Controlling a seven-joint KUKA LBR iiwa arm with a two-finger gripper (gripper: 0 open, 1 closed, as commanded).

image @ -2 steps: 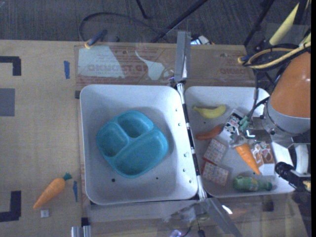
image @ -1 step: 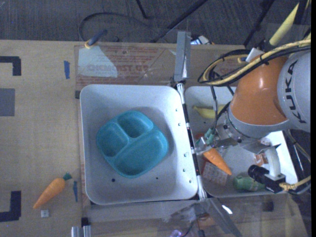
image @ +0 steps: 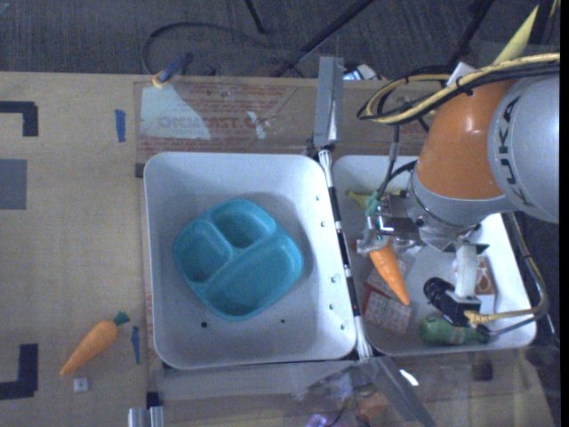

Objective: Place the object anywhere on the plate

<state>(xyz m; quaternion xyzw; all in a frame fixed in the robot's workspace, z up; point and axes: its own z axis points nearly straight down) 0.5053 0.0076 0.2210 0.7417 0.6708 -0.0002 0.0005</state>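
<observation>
Blue plate (image: 237,256) lies in the left bin (image: 169,185), well left of the jaws (image: 380,238), which grip a carrot (image: 390,274) over the right bin (image: 520,323).

Bench (image: 71,238): pale wood top, seen at a slant. Black tape marks near its left edge; short blue tape strips further in. Directly on it:
- left bin (image: 169,185), white, shallow;
- right bin (image: 351,172), white, just beside the left one, their rims meeting along the middle;
- a clear sheet (image: 222,114) with faint red print, behind the left bin;
- a toy carrot (image: 89,345), orange with green top, lying tilted near the left bin's front left corner, apart from it.
</observation>
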